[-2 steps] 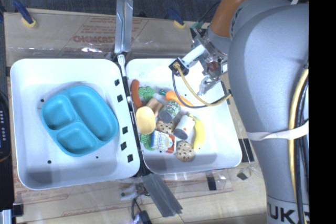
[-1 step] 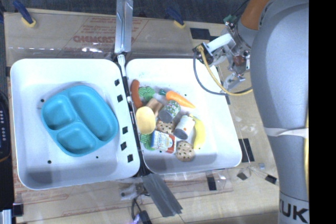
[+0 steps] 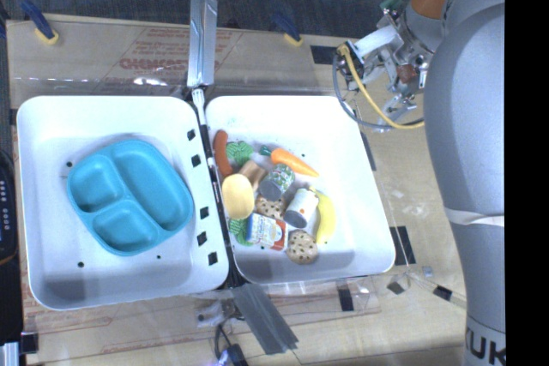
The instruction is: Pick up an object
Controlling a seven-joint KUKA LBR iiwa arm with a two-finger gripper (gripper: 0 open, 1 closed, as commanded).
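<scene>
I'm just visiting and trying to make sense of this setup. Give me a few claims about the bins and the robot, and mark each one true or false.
1. The blue divided tray lies in the left bin. True.
2. The toy food is piled in the same bin as the blue tray. False: the pile, with the carrot and the banana, sits in the right bin.
3. The end effector is down among the toy food. False: it is beyond the right bin's far right corner, outside the bin.
4. The carrot lies at the far side of the pile. True.
5. A yellow cable loops near the end effector. True.
</scene>
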